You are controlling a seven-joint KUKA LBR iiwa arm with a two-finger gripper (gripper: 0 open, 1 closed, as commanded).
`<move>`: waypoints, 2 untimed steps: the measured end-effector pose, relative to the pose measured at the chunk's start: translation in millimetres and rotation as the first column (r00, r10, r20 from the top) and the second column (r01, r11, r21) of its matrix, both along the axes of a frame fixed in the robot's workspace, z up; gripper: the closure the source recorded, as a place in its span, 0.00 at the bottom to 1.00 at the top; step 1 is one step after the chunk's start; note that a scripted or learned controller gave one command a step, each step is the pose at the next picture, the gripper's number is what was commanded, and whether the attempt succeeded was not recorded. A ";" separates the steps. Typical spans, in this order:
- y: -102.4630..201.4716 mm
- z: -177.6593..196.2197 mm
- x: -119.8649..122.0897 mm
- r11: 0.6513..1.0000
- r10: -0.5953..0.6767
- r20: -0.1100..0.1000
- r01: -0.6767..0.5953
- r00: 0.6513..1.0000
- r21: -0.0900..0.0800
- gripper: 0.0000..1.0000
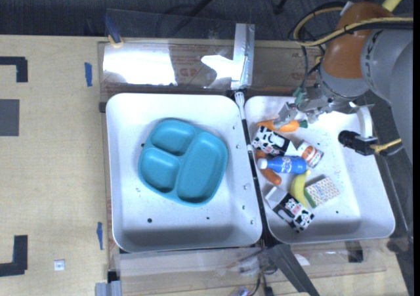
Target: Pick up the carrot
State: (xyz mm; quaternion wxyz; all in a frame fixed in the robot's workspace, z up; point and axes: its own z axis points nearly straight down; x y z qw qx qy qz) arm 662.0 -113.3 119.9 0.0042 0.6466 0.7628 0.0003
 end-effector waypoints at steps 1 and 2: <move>-0.6 -12.4 0.9 0.987 0.160 -0.002 -0.160 0.987 0.003 0.00; -5.3 -15.0 7.7 0.910 0.415 -0.007 -0.415 0.910 0.000 0.00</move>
